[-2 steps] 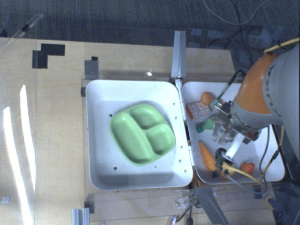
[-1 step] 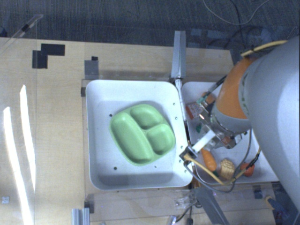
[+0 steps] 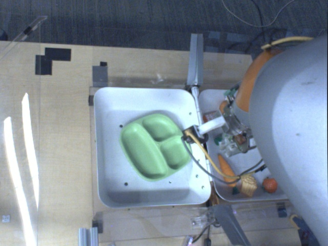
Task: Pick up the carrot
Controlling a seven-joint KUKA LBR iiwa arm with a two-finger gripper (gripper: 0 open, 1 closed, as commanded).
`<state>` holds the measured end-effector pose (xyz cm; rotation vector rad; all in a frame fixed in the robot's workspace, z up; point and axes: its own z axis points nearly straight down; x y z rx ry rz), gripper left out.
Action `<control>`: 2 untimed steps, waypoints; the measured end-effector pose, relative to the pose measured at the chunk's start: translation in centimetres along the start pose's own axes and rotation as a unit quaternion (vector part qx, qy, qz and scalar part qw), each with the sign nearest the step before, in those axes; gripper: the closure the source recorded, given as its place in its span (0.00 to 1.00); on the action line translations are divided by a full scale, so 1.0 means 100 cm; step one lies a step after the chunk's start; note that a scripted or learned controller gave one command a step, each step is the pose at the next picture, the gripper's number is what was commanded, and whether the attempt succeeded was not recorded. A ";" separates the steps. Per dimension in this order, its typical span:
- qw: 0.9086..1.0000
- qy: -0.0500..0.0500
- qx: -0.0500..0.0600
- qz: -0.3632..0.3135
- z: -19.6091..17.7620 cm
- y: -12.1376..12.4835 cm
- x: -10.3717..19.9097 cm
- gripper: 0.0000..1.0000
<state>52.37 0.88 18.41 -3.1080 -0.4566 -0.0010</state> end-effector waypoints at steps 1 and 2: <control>1.000 0.001 0.000 -0.006 -0.011 -0.001 0.002 1.00; 1.000 0.002 0.000 -0.011 -0.021 -0.002 0.004 1.00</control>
